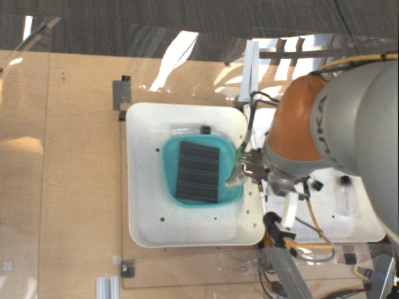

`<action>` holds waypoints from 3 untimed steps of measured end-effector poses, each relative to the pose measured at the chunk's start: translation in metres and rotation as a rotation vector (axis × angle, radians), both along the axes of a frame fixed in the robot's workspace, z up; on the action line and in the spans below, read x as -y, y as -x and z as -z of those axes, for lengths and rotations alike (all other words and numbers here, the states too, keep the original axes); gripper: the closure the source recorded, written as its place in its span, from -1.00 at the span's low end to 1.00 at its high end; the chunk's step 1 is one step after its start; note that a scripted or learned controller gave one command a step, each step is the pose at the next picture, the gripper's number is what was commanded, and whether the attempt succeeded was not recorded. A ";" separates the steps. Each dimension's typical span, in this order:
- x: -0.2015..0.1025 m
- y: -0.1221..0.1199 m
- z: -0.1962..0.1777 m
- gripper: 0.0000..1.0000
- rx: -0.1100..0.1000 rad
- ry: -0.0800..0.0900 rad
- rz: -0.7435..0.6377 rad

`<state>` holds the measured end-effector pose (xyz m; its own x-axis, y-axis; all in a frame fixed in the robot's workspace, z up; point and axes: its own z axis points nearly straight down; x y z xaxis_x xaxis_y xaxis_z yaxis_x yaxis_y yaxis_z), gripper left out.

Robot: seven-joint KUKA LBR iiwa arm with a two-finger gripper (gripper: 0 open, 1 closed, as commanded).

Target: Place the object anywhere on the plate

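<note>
The wooden bench [62, 185] spreads across the whole view, pale and glossy with window glare near its 12 o'clock edge. The KUKA arm [365, 120] is the next biggest thing, a grey bulk with an orange band [299, 126] filling the 3 o'clock side and covering most of the right-hand white bin [358, 220], where a small clear vial-like item [345, 195] lies on the bare floor. The left-hand white bin [149, 223] sits at the centre of the view, square with rounded corners. Inside it, slightly toward 3 o'clock from the bin's middle, rests a teal plate [168, 167], squarish with soft corners. On the plate lies the dark ribbed rectangular object [198, 172], flat, its long side running from 12 to 6 o'clock, covering most of the plate's middle and lying wholly within its rim. Just off the plate at 12 o'clock, a small clear tube with a black cap [190, 130] lies on the bin floor. The gripper [235, 176] hangs at the plate's 3 o'clock rim, just beside the ribbed object; whether its tips stand apart or together I cannot tell, since the wrist hides them, and nothing shows between them.
</note>
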<state>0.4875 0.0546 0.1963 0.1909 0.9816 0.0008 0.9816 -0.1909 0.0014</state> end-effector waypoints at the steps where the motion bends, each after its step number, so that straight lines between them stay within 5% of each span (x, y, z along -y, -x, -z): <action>1: 0.000 0.000 0.000 -1.00 0.000 0.000 0.000; 3: 0.000 0.000 0.000 -1.00 0.000 0.000 0.000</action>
